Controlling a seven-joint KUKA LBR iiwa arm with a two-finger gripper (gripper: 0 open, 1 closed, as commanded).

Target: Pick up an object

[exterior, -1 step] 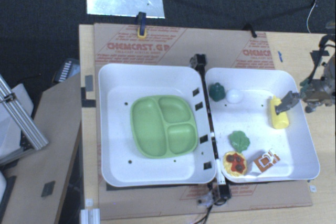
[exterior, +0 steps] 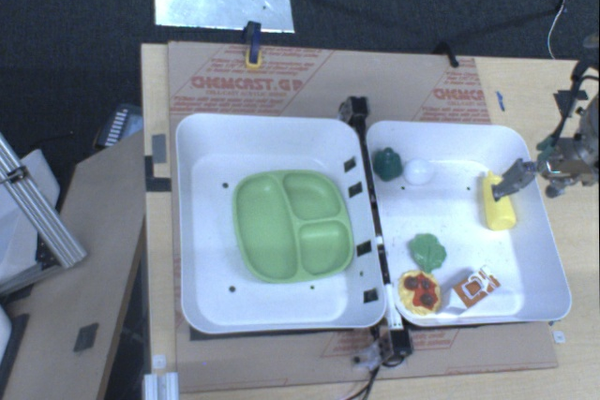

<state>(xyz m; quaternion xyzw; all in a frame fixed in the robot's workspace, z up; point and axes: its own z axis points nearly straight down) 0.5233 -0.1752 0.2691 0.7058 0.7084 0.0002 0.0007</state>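
Red letters reading "CHEMCAST GP" are showing on the brown board point(exterior: 319, 75) that is lying on the counter point(exterior: 155, 108) under both bins, once near the counter's far edge on the left and again, partly cut off, on the right.

The left bin point(exterior: 202, 164) is holding a green plate point(exterior: 291, 226) with three sections.

In the right bin point(exterior: 534, 248), a yellow toy point(exterior: 499, 206) is lying by the bin's right wall. A dark green toy point(exterior: 387, 164) and a white ball point(exterior: 417, 170) are sitting near the far left corner of that bin. A green leafy toy point(exterior: 427, 250), a round toy pizza point(exterior: 420, 291) and a small orange box point(exterior: 476, 286) are lying near the bin's front edge. The writing on the box is too small to read.

The claw point(exterior: 514, 178) is hanging just above the top end of the yellow toy. It is too blurry to tell how it is set. The arm point(exterior: 577, 150) is getting cut off at the right side.
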